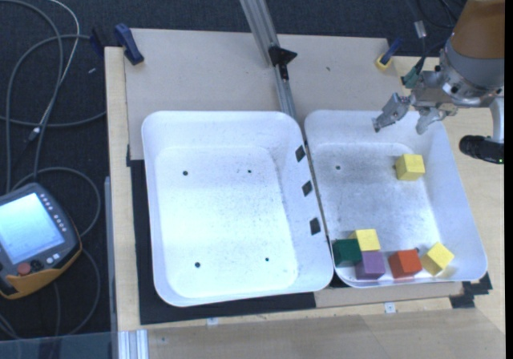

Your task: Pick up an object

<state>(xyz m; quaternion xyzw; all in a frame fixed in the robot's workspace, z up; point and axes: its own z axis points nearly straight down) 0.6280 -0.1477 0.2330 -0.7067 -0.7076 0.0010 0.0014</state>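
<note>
My gripper (407, 117) hangs over the back edge of the right bin (457, 189), its two fingers spread apart and nothing between them. A yellow block (409, 167) lies in the right bin just in front of the gripper, apart from it. Along the bin's front edge sit a green block (346, 251), a small yellow block (367, 239), a purple block (370, 264), an orange-red block (405, 263) and another yellow block (438, 257).
The left bin (160, 189) sits beside the right one, with black clips (308, 187) along the shared rim. A slanted metal rail (256, 13) runs down to the bins from the back. A teach pendant (32, 241) lies off the bench at left.
</note>
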